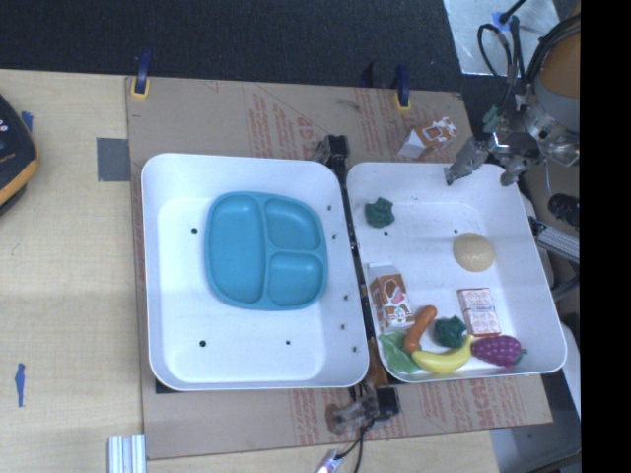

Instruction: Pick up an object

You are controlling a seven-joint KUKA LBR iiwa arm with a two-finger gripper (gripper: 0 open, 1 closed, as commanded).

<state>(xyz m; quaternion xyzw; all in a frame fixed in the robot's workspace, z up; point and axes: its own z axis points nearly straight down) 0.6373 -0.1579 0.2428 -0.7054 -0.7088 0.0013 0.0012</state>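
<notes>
A toy banana (441,361) lies at the right bin's (523,227) near edge, purple grapes (497,349) beside it. The left bin (177,294) holds a blue divided plate (264,250). The gripper (485,167) hovers with fingers apart, clasping nothing, over the right bin's far rim.

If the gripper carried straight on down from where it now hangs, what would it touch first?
Probably the bare floor of the right bin near its far right corner. The gripper hangs there, apart from the beige ball; depth is unclear.
</notes>
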